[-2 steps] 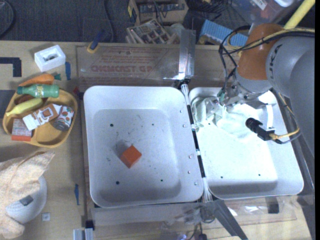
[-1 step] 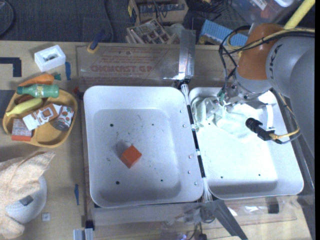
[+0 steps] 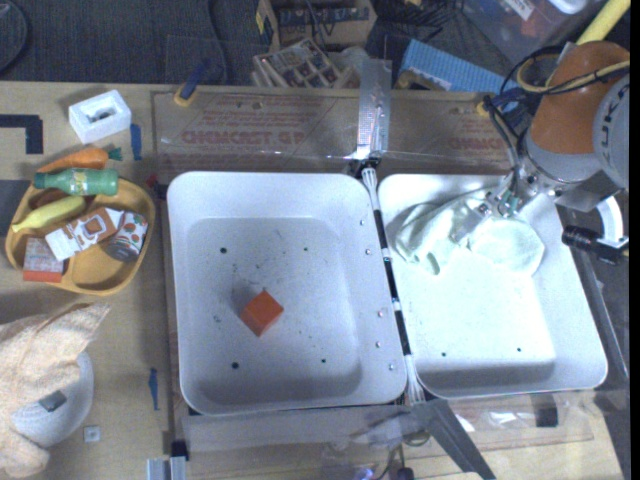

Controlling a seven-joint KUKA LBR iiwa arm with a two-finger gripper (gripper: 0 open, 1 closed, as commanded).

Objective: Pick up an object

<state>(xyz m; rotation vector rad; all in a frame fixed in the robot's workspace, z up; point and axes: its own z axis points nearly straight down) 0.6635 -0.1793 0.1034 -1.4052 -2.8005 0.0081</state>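
An orange cube (image 3: 262, 311) lies in the left bin (image 3: 200, 208), a little left of its middle. In the right bin (image 3: 560, 358) a pale, crumpled, whitish-green soft item (image 3: 432, 230) sprawls across the far half. A rounder translucent part (image 3: 510, 246) lies at its right end. My gripper (image 3: 503, 204) reaches down from the grey and orange arm (image 3: 580, 108) at the upper right. Its tip is right at the top of the pale item, between the crumpled part and the round part. Whether it touches the item is unclear.
A metal divider (image 3: 385, 258) separates the two bins. Left of the bench, a yellow bowl (image 3: 100, 273) holds toy food and a green bottle. A beige cloth (image 3: 40, 368) lies below the bowl. A clear panel (image 3: 270, 133) stands behind the bins.
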